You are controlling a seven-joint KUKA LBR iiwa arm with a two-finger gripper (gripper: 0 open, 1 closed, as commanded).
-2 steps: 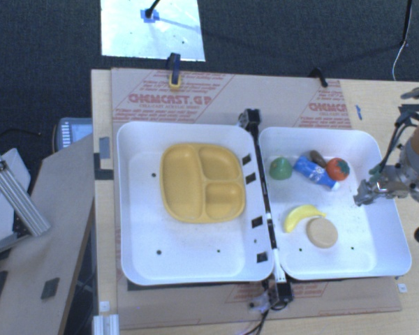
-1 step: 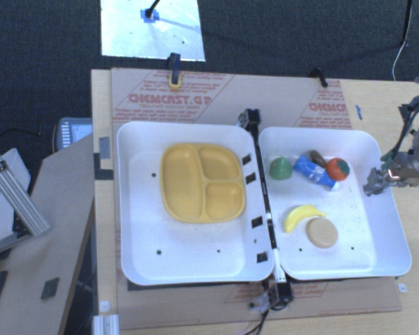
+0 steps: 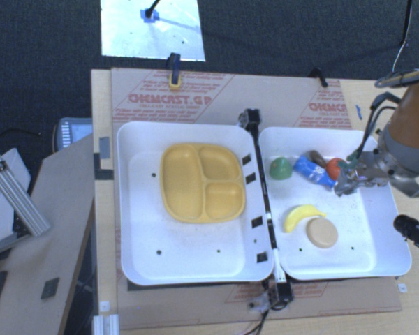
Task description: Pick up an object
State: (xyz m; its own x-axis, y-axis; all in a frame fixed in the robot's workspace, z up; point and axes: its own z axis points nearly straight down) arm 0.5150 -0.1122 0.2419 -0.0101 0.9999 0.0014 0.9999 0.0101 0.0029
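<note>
Arm enters from the right; gripper (image 3: 347, 182) sits low in the right bin (image 3: 377, 257), just beside the red object (image 3: 334, 166) and blue object (image 3: 313, 171) at the far side. Whether the tool is wide, narrow or holding anything: cannot tell, detail too small. Likely lined up here because this cluster is the target.

Right bin also holds a green ball (image 3: 281, 167), a yellow banana (image 3: 302, 216) and a tan disc (image 3: 322, 233), nearer. Left bin (image 3: 136, 208) holds a yellow divided tray (image 3: 201, 182), compartments bare.
</note>
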